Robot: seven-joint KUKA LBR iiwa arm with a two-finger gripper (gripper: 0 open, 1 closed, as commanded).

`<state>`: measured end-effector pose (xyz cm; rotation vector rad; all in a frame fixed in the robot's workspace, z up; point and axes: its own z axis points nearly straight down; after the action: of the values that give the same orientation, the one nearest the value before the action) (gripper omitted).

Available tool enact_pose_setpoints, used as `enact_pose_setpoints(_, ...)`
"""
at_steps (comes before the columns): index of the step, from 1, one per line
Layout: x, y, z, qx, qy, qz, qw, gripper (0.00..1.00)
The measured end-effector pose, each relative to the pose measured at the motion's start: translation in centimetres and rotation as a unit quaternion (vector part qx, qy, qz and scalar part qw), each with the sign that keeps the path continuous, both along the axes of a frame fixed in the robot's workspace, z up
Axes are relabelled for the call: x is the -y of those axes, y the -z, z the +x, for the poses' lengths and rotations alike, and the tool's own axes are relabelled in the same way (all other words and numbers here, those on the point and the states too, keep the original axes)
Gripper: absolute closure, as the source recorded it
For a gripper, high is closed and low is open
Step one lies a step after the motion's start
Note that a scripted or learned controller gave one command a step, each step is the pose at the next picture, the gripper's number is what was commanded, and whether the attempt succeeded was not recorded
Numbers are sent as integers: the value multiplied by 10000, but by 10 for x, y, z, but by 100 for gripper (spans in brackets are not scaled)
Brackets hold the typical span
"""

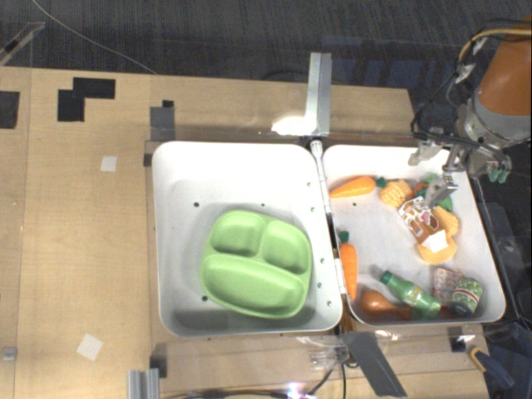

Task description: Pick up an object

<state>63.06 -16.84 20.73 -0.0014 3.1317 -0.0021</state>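
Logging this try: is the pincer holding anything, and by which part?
Cannot be told: the pincer sits low over the toys in the right bin, its tips unclear.

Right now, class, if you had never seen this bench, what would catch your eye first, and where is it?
The bright green divided plate stands out first, lying alone in the left bin. Next comes the clutter in the right bin: two carrots, a green bottle and other small items. The arm's orange band shows at the upper right, with the gripper over that bin.
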Motion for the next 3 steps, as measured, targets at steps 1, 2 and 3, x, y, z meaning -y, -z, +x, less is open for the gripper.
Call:
enact_pose_setpoints(1,1,106,-26,2,-452,-2,9990,0)
enact_pose_setpoints(2,-48,117,-77,33,-996,-16,9950,0)
enact_pose_setpoints(3,-86,116,-121,60,-537,-13,9985,0)
